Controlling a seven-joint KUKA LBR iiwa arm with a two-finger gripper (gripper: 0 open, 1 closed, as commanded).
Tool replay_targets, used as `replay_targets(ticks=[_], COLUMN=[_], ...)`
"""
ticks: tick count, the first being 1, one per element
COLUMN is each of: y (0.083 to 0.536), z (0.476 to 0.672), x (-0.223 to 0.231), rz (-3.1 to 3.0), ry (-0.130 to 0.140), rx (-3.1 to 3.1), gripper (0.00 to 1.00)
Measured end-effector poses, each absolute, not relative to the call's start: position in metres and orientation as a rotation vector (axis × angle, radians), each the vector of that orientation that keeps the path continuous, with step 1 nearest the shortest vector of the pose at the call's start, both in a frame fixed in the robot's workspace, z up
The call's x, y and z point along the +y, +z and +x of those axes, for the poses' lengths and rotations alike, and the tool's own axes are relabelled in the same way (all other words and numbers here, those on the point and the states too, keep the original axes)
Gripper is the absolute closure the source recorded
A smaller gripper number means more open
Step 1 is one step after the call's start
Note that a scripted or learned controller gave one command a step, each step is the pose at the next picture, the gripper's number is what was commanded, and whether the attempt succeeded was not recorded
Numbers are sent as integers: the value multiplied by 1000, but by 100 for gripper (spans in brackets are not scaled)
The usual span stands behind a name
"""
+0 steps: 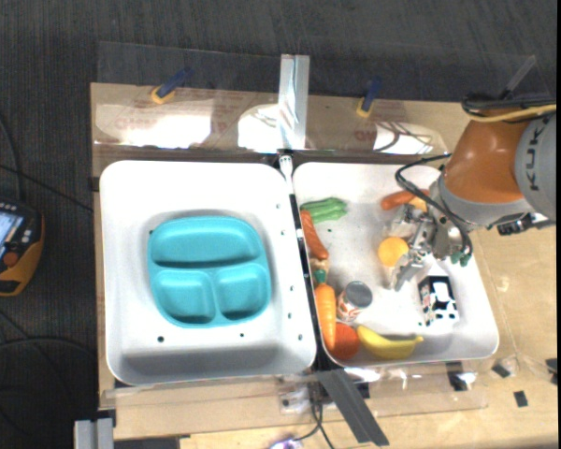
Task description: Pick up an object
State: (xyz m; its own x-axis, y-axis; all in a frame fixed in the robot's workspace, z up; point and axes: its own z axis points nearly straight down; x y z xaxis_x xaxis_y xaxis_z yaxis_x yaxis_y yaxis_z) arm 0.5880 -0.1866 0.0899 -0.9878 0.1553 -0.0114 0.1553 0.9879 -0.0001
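Along the near wall of the right bin (480, 337) lies a banana (390, 345). Its left end touches a red-orange round piece (344, 341) in the near left corner. A carrot (324, 307) runs up from that piece along the left wall. Just beyond the banana stand a small grey can (357, 295) and, to the right, a black-and-white patterned block (438, 302).

Farther in, near the bin's middle, sits an orange round fruit (391, 251). The gripper (413, 262) hangs low just beside it on the right, above the patterned block. Whether the gripper is parted or closed cannot be told, and nothing can be seen held in it.

Toward the far wall lie a reddish sausage-shaped piece (313, 237), a green vegetable (325, 208) and a second orange piece (399, 199), partly hidden by the arm (486, 162).

The left bin (122, 251) holds a teal divided tray (208, 271).
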Motion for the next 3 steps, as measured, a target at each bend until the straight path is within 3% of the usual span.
replay_targets(ticks=[1,2,3], y=[90,91,90], z=[604,580,641], x=[-142,-120,-163], rz=[162,318,257], ry=[-5,-2,-6], rx=[3123,3110,3117], gripper=[0,0,0])
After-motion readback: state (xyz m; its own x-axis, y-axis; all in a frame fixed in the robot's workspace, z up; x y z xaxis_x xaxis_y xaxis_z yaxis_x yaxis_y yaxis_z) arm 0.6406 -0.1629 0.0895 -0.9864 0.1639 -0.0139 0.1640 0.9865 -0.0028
